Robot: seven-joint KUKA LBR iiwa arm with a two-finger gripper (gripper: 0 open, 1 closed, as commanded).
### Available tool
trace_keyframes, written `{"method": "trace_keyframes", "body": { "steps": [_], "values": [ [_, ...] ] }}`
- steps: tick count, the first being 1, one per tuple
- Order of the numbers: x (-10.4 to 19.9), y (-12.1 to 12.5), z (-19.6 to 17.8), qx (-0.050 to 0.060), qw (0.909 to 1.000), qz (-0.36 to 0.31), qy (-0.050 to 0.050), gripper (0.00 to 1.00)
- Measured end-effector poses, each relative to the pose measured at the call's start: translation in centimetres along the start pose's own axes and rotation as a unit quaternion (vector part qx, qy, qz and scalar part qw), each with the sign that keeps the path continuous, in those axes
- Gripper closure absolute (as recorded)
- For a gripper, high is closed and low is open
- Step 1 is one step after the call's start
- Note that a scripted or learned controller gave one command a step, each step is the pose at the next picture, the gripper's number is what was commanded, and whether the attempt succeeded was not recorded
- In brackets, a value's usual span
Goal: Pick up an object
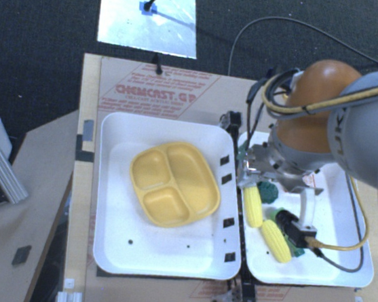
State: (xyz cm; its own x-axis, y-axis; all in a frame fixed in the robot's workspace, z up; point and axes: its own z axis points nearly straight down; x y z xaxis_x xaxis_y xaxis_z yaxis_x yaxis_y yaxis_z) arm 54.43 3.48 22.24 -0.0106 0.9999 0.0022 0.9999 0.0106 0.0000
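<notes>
Dark carpet surrounds the bench (40, 163), where two white bins sit side by side on printed cardboard (162, 89). A yellow divided plate (175, 183) lies in the left bin (102, 191). Over the right bin (359, 267) hangs the pincer (265, 179), and the grey arm's bulk hides that bin's far half. Whether the pincer is apart or together, I cannot tell. Just below it a corn cob (253, 204) lies beside the shared wall, with a dark green thing (269, 191) at its top end. A second cob (276, 240) lies nearer the front.
</notes>
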Motion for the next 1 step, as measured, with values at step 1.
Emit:
{"method": "trace_keyframes", "body": {
  "steps": [1],
  "values": [
    [5.96,-1.58,0.0,0.0,1.0,-0.001,0.0,1.0]
  ]
}}
